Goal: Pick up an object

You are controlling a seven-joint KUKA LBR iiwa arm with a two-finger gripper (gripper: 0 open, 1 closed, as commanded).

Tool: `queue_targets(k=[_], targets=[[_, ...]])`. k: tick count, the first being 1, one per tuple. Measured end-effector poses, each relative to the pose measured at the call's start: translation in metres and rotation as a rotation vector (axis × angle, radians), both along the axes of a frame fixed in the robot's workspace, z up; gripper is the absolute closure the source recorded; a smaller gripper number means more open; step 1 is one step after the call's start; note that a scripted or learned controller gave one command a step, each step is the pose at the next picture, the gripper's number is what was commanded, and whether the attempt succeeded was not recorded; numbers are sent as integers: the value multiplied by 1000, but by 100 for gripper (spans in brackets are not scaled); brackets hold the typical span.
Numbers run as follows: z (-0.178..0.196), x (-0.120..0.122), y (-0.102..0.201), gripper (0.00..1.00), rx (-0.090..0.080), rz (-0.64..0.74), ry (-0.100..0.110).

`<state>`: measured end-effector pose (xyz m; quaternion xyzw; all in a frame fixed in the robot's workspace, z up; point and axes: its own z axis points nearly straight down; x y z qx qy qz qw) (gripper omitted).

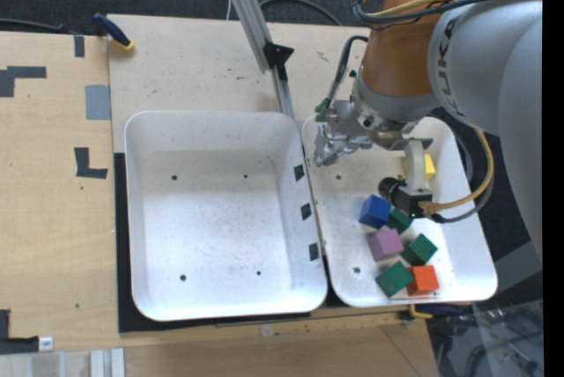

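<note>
Several small blocks lie in the right bin (480,274): a blue cube (374,210), a purple cube (384,244), two green cubes (422,248) (394,279) and an orange cube (425,279). A yellow block (429,164) is partly hidden behind the arm's fittings. My gripper (328,148) hangs over the right bin's far left corner, close to the wall shared with the left bin. It is up and to the left of the blue cube and apart from all the blocks. I see nothing held in it.
The left bin (132,133) stands beside the right one, their walls touching. A slanted metal pole (249,5) runs down to the bins' far edge. A blue-and-yellow clamp (115,30) lies on the bench at the far left. Cables loop round the arm's wrist.
</note>
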<state>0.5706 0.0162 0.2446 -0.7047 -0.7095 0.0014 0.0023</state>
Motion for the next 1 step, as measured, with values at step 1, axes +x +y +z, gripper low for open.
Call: queue_targets(k=[1], targets=[[-13,-18,58,100,0,0,1]])
